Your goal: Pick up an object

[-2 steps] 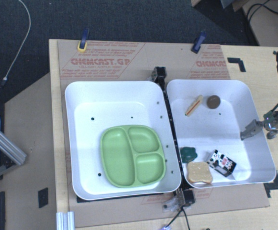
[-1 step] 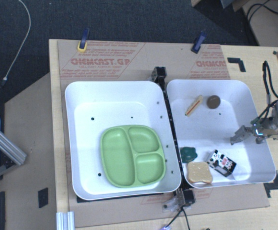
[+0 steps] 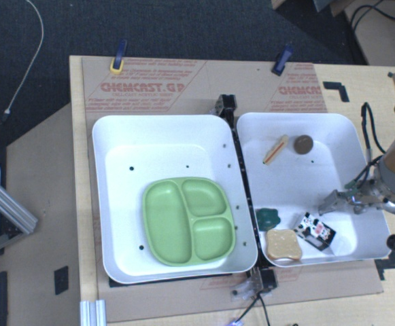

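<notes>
The right bin (image 3: 333, 124) holds several small objects. An orange stick (image 3: 275, 149) and a brown round piece (image 3: 303, 144) lie near its far side. A dark green lump (image 3: 268, 217), a tan bread-like piece (image 3: 283, 245) and a black, white and red item (image 3: 316, 231) sit along its near side. My gripper (image 3: 336, 201) reaches in from the right, low over the bin's right half. It is just above and to the right of the black, white and red item. Nothing is seen held in it.
The left bin (image 3: 115, 141) holds a light green divided plate (image 3: 187, 219) in its near half. Black clips (image 3: 226, 104) join the two bins at the middle. Cables (image 3: 367, 124) hang by the right bin's far right rim.
</notes>
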